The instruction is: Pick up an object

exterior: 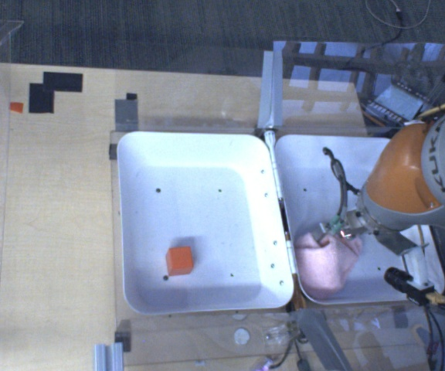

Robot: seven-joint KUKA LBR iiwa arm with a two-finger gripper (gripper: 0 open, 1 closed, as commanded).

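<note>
- Orange cube [180,260] lies untouched in the left bin [137,207].
- Pink soft object [324,265] rests low in the right bin [307,161]; the jaws [344,228] hover at its top edge, their state unclear.
- Nothing looks lifted yet, so the pick-up remains.

We see our arm [431,172] reaching in from the right edge of the camera view, its grey upper housing and broad orange band [400,178] sitting just above and to the right of the hand. Below the band the wrist slants down and to the left. The hand [338,232] hangs at its lower end, low and partly blurred, its detail too small to read.
</note>
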